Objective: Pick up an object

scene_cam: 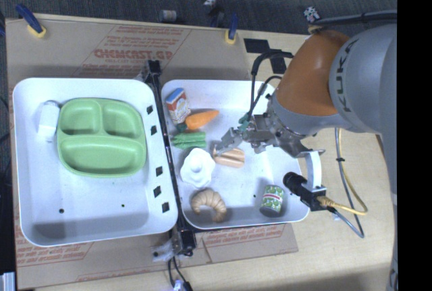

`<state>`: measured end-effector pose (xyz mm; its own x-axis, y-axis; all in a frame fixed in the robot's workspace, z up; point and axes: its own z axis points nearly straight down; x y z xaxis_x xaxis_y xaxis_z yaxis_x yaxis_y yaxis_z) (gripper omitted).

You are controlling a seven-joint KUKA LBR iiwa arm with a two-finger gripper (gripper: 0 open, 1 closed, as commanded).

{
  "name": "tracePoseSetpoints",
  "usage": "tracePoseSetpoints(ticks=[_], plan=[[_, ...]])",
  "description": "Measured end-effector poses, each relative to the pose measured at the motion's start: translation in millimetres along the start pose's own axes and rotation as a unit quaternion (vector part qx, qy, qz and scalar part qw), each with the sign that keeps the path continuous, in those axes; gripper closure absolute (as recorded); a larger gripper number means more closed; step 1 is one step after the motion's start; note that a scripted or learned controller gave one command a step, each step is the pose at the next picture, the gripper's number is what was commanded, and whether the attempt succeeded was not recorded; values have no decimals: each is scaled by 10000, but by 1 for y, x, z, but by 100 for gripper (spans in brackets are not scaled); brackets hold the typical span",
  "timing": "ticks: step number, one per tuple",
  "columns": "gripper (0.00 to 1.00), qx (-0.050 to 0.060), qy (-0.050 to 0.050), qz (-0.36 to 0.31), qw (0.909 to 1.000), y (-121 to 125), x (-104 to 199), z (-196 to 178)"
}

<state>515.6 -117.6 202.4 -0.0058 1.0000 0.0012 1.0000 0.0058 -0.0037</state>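
My gripper hangs over the middle of the right bin, reaching in from the right. Its fingers stand open with nothing between them. Just below the fingertips lies a hot dog. Around it are an orange carrot, a small milk carton, a green bean pod, a white fried-egg piece, a croissant and a green can.
The left bin holds a green divided plate and a white cup at its left wall. A black divider runs between the bins. The arm's orange band overhangs the right bin's far right side.
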Motion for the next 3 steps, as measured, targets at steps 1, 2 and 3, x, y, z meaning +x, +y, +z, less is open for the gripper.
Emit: tracePoseSetpoints(ticks=[1, 2, 3], plan=[[0, -2, -1, -6, 10000, -7, 21, 111], [100, -6, -1, -30, 10000, -6, 21, 100], [100, -11, -5, -59, 10000, -5, 21, 89]])
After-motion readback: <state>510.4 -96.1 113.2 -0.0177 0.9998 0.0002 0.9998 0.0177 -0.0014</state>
